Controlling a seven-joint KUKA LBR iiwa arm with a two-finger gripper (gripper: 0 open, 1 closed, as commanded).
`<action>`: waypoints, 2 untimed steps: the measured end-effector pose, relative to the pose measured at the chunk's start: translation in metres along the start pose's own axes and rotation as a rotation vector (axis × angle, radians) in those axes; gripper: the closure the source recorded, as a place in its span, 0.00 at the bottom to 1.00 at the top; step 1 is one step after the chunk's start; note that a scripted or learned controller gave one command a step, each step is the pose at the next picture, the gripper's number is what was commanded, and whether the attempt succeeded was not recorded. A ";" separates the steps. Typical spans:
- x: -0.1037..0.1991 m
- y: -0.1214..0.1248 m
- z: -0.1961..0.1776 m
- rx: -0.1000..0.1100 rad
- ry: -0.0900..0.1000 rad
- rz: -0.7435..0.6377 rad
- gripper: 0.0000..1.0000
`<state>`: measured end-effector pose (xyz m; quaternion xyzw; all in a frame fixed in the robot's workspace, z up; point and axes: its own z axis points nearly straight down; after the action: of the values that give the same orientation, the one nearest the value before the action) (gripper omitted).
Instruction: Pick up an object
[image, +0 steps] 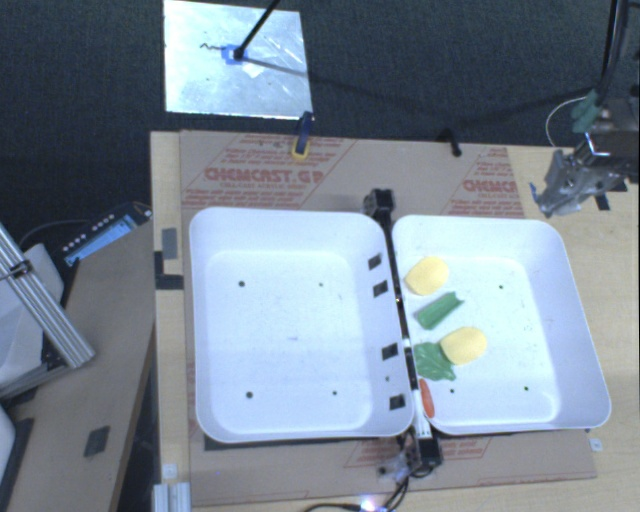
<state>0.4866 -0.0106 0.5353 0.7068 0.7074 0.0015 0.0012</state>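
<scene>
Several small objects lie in the right bin (560, 300), near its left wall. A yellow lump (427, 274) sits furthest back, with a green piece (438, 309) just in front of it. A second yellow lump (464, 345) rests against another green piece (433, 361). A small orange-red piece (428, 401) lies at the bin's front left corner. My gripper (562, 190) hangs at the far right, above the bench beyond the right bin's back right corner, well apart from the objects.
The left bin (290, 320) stands beside the right one, joined by a black-clipped divider (395, 300). Both rest on a cardboard sheet (260, 170). A shiny metal plate (237, 58) lies behind the bench, and a yellow clip (300, 148) sits at the cardboard's back edge.
</scene>
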 end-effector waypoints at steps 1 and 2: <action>-0.043 0.066 0.001 -0.001 -0.003 0.002 1.00; -0.038 0.040 0.000 0.001 0.000 -0.003 1.00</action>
<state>0.5269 -0.0482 0.5353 0.7058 0.7084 0.0010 0.0009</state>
